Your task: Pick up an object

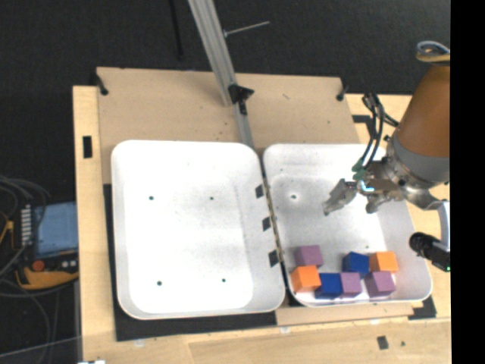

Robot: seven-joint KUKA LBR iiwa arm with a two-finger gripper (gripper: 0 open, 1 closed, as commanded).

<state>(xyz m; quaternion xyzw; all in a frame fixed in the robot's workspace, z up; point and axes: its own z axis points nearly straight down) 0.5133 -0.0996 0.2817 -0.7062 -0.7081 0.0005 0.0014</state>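
Several small blocks lie along the near edge of the right bin [303, 173]: a purple block [308, 256], an orange block [306, 277], a blue block [330, 285], a purple block [351, 283], a blue block [355, 262], an orange block [385, 262] and a purple block [380, 283]. My gripper [355, 197] hangs over the middle of the right bin, behind the blocks and apart from them. Its fingers [337, 198] are spread, with nothing between them.
The left bin [189, 226] sits beside the right one on the wooden bench. A metal pole [216, 44] slants up from the back between the bins. A blue box with cables [53, 230] lies off the bench's left edge.
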